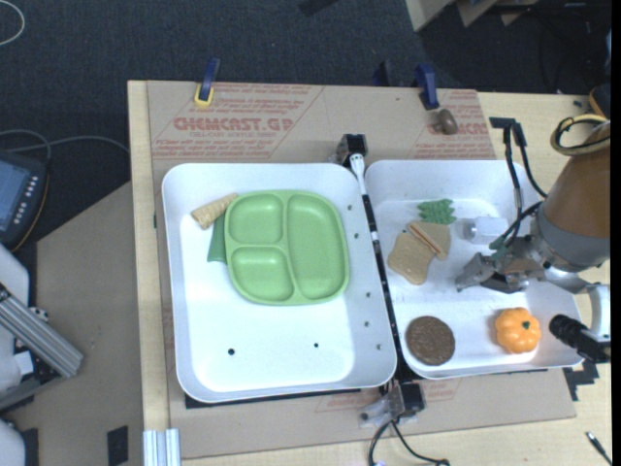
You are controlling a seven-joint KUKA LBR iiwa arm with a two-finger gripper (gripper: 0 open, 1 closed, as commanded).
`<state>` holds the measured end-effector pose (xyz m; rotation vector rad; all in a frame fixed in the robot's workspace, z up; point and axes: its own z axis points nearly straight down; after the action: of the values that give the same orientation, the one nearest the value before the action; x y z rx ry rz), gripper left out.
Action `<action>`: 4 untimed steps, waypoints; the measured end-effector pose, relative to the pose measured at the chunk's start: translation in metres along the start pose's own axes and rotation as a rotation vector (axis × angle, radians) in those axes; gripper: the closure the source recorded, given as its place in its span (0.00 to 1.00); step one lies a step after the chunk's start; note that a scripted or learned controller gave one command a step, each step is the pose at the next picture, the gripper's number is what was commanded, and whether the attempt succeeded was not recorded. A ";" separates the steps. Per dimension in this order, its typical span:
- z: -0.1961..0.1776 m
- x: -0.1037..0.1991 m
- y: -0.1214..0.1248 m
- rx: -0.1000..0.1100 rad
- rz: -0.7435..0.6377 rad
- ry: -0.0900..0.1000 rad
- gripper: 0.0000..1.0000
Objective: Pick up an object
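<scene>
**Gripper parked in the right bin, nothing in it yet**

Standing here watching this one. The gripper (477,273) is down low in the right bin (466,178), right-centre of the frame, and its dark fingers (470,276) look to be splayed a bit, tips pointing toward the left. Nothing sits between them as far as I can see, so no grab yet.

Closest candidate is the sandwich-looking bread slices (419,250), just left and slightly up from the fingertips, close but apart. Its long axis runs on a diagonal, lower left to upper right, with the upper end tucked near the green leafy toy (436,211). If the arm goes for that, I'd guess it needs a short slide left and maybe a wrist twist so the fingers close across the narrow width, not along the diagonal.

Other options: the little orange pumpkin (517,329) sits below and right of the gripper, near the lower right of the bin, round so no real direction to it. The brown round patty (430,340) is below left, lying flat, probably awkward to pinch.

Over in the left bin (194,289) there's a green divided tray (287,246) with a tan cone-like piece (212,212) at its upper left corner, well away from the arm.
</scene>
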<state>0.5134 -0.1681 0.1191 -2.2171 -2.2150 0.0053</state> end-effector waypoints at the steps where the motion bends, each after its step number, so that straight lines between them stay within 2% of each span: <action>1: 0.025 -0.005 0.005 -0.024 0.003 -0.014 0.00; 2: 0.009 -0.010 0.009 -0.042 0.006 -0.027 1.00; 3: -0.053 -0.011 0.016 -0.015 -0.002 -0.006 1.00; 4: -0.107 -0.011 0.017 -0.015 -0.002 -0.006 1.00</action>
<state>0.5312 -0.1794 0.2260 -2.2251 -2.2279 -0.0047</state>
